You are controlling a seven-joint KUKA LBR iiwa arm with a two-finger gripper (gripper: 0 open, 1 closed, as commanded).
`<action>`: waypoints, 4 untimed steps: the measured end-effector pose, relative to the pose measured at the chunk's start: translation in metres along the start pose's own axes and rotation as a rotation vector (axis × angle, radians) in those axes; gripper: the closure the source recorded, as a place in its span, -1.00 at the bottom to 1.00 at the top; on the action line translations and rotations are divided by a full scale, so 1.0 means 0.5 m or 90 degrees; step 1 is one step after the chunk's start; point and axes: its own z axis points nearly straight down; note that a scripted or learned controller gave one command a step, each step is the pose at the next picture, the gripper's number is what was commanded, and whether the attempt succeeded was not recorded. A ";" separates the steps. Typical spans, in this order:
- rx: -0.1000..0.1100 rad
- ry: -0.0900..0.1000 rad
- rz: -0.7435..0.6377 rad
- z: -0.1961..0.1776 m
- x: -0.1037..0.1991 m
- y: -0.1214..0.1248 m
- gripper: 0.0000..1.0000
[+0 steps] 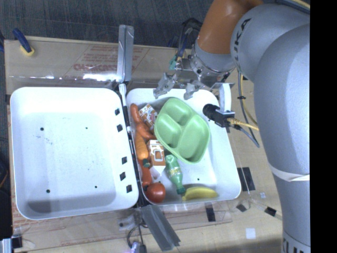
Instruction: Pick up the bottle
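The gripper (176,88) hangs over the far rim of the right bin (227,159), its two fingers spread apart and holding nothing. The bottle (174,174), green with a pale cap end, lies on its side near the bin's front, between a green divided tray (184,129) and a banana (199,193), with a tomato (156,192) just beside it. The step looks like the approach: the arm likely needs to travel toward the front and descend astride the bottle
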 end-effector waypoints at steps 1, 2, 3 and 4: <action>-0.002 -0.001 -0.107 0.245 -0.082 -0.088 -1.00; -0.023 0.001 -0.126 0.271 -0.100 -0.198 -1.00; -0.024 0.003 -0.133 0.251 -0.091 -0.196 1.00; 0.001 0.000 -0.301 0.017 -0.014 -0.063 1.00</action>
